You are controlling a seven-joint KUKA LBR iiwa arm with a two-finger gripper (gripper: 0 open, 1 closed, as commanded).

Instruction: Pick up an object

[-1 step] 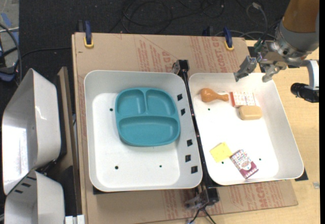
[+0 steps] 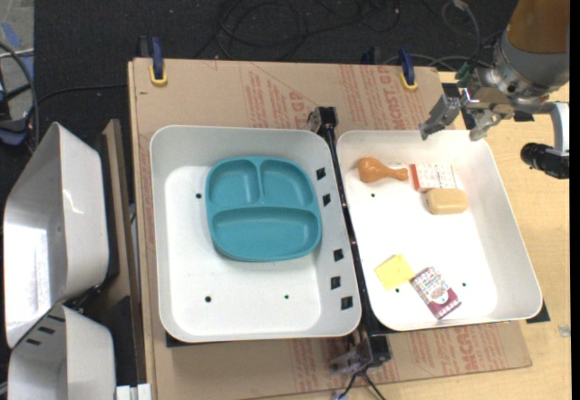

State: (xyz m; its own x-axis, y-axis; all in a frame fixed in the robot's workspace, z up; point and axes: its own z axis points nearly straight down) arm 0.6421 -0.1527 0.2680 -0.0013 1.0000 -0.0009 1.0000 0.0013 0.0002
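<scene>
Snack packet [image 2: 436, 291], print unreadable, near front of right bin [image 2: 517, 235]; pincer [image 2: 459, 121] wide, holding nothing.

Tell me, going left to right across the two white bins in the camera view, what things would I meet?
Teal divided plate → orange-brown drumstick-shaped toy → yellow square block → tan bar-shaped block. The red-and-white card beside the drumstick and the patterned packet near the front overlap these in order, so I left them out.

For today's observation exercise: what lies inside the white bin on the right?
Inside the right bin lie an orange drumstick-shaped toy, a small red-and-white card, a tan block, a yellow square and a small printed packet. What lies under them is covered.
</scene>
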